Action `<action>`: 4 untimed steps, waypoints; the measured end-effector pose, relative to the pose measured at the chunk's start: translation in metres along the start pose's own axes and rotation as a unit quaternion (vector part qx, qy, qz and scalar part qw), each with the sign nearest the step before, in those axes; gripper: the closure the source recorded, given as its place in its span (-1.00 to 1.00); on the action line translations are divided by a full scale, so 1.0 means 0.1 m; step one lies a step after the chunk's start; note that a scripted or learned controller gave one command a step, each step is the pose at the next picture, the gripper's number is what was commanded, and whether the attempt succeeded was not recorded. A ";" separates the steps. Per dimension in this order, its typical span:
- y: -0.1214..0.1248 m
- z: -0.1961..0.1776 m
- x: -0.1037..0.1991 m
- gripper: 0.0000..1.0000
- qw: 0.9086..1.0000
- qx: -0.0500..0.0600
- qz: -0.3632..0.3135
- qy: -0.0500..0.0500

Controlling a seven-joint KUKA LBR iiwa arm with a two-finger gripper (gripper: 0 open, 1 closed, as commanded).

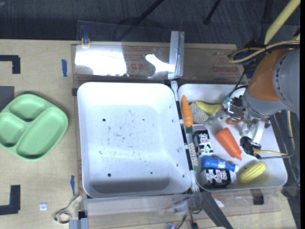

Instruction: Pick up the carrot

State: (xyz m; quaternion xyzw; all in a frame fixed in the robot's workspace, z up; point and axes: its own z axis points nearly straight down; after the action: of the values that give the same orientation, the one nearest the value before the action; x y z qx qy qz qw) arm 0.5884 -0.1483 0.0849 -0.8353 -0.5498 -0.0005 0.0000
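A thin orange carrot [186, 110] with a green end lies along the left wall of the right bin [276, 149], pointing up and down the view. A second, thicker orange carrot-shaped piece [228, 143] lies slanted in the middle of that bin. My gripper [242, 122] hangs over the right bin's upper middle, just above and to the right of the thicker orange piece and well right of the thin carrot. The wrist's orange band [263, 86] sits above it. Nothing is visibly held.
The right bin also holds a yellow banana [208, 107], a yellow oval fruit [251, 172], a blue bottle [218, 164] and two black-and-white boxes [203, 142]. The left bin [128, 137] sits alongside. A green divided plate [31, 126] rests on the bench at far left.
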 end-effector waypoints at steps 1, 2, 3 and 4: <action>-0.79 -0.62 -0.17 -1.00 0.997 0.002 0.078 0.000; 0.03 -0.72 -0.22 -1.00 0.999 0.000 0.046 -0.001; -0.28 -0.09 -0.57 -1.00 1.000 0.001 0.027 0.004; 0.23 -0.59 -0.07 -1.00 0.998 0.000 -0.055 0.000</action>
State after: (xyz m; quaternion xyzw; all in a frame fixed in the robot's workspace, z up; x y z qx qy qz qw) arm 0.6065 -0.1635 0.1440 -0.8039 -0.5947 -0.0004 -0.0005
